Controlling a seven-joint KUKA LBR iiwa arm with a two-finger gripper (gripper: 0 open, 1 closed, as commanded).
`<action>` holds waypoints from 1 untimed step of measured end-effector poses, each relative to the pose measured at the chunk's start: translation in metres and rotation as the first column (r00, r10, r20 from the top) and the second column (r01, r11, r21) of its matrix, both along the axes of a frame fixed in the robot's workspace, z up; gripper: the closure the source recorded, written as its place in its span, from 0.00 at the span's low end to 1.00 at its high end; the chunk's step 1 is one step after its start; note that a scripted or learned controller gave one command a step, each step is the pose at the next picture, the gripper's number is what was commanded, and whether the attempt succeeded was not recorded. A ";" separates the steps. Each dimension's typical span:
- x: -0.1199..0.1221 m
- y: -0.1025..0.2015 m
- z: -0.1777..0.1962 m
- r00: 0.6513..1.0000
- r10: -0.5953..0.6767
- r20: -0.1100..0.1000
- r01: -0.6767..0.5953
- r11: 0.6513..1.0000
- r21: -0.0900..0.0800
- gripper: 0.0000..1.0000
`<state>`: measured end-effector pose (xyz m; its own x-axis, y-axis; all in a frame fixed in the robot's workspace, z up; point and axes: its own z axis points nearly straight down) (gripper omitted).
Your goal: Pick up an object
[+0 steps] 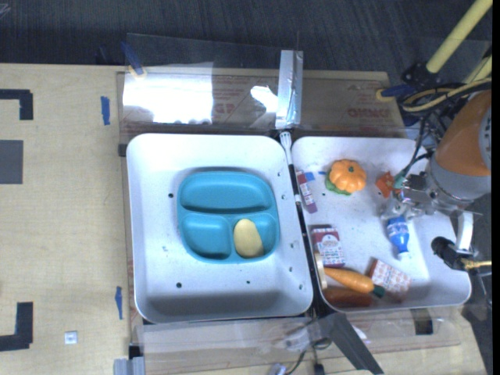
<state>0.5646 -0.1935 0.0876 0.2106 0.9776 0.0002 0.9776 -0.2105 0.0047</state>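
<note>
- Hanging over the right bin point(445, 283) at three o'clock, the hand point(406, 201) sits above a blue tube point(398, 235) (grip state: cannot tell), likely its target.

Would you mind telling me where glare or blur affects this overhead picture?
In the camera view, strong white glare washes out the clear plastic sheet behind the left white bin; the small red and white packet labels in the right white bin are too soft to read.
</note>
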 end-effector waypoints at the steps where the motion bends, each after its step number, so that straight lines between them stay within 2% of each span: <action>1: 0.051 0.015 0.017 1.000 -0.001 -0.003 0.001 1.000 0.001 1.00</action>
